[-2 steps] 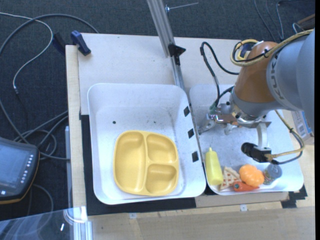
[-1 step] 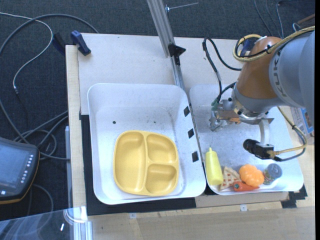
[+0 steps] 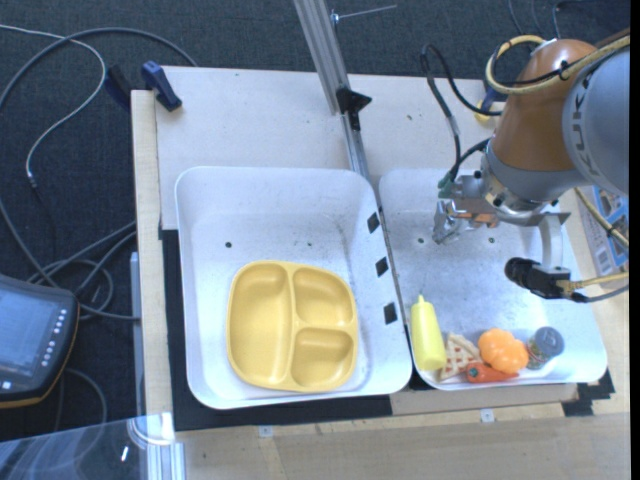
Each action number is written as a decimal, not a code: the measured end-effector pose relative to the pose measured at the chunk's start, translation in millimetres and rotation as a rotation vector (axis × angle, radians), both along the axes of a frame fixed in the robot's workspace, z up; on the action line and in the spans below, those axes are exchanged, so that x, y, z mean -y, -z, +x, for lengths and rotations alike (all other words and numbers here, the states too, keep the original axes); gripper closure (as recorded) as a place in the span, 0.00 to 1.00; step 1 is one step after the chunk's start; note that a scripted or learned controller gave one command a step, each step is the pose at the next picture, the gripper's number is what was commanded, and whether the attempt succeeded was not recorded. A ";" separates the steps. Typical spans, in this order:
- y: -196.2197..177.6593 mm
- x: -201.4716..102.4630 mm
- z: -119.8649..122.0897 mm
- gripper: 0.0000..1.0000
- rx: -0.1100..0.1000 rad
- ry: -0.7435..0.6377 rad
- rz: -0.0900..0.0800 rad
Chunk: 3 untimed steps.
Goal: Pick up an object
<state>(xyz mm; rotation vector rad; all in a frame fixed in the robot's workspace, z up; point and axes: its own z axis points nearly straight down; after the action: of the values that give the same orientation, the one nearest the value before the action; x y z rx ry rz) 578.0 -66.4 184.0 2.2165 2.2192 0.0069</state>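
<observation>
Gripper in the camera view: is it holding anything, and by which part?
Nothing is held. The gripper hangs over bare floor of the right bin, with nothing between its fingers.

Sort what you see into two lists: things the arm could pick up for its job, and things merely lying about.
For the job:
gripper
yellow bottle
orange toy
pizza slice toy
grey round object
right bin

Lying about:
yellow tray in the left bin
blue clip
cables
pendant
</observation>
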 end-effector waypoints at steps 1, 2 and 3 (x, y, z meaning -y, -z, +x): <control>-57.7 -9.9 -1.4 1.00 0.002 -0.002 0.000; -112.1 -10.1 0.1 1.00 0.001 -0.001 0.000; -108.0 -63.9 -23.7 1.00 -0.010 -0.005 0.004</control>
<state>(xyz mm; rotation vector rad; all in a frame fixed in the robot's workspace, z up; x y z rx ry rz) 554.4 -2.5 292.0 2.2179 2.2318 -0.0005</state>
